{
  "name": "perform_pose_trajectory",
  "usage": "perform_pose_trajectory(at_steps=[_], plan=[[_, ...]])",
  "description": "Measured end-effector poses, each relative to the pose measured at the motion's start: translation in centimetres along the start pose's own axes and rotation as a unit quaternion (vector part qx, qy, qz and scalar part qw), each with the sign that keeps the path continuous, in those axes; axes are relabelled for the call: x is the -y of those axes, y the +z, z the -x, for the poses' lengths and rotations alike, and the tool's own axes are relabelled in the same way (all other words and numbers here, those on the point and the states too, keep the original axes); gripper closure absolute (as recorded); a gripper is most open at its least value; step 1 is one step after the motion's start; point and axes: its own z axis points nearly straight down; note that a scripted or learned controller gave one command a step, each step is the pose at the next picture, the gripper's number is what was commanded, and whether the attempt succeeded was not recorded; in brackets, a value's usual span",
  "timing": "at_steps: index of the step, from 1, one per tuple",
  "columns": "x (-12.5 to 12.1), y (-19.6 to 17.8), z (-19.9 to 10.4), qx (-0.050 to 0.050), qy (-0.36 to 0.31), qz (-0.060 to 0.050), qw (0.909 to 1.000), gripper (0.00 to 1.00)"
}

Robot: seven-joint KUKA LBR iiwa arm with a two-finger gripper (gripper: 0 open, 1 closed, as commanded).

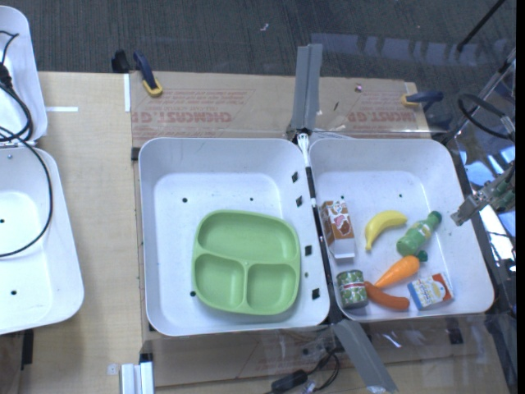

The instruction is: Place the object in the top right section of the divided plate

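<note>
A green divided plate [246,261] lies in the left bin [164,187]. It has one wide section along its far side and two smaller ones along its near side, and nothing lies in any of them. The right bin [394,167] holds the loose objects: a yellow banana [382,225], a green bottle [418,234], an orange carrot [399,271], a red sausage [387,297], a green can [352,288], a brown and white carton [337,222] and a small blue and red carton [430,290]. My gripper [469,209] hangs at the right bin's right rim, right of the bottle, with nothing seen in it.
A grey divider post [306,89] stands behind the seam between the two bins. Cables and dark frame parts [488,113] crowd the right edge. A white fixture with black cables [25,220] sits at the far left of the bench.
</note>
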Motion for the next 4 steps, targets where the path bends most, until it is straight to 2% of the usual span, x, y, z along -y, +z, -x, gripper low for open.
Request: perform_pose_trajectory(at_steps=[1, 2, 3, 4], plan=[[2.5, -0.7, 4.9, 0.001, -0.091, 0.001, 0.9959, 1.00], [-4.2, 4.4, 3.8, 0.000, -0.284, 0.001, 0.9587, 1.00], [2.5, 3.7, 5.1, 0.001, -0.434, 0.001, 0.9008, 1.00], [2.5, -2.0, 5.1, 0.002, -0.502, 0.002, 0.8647, 1.00]])
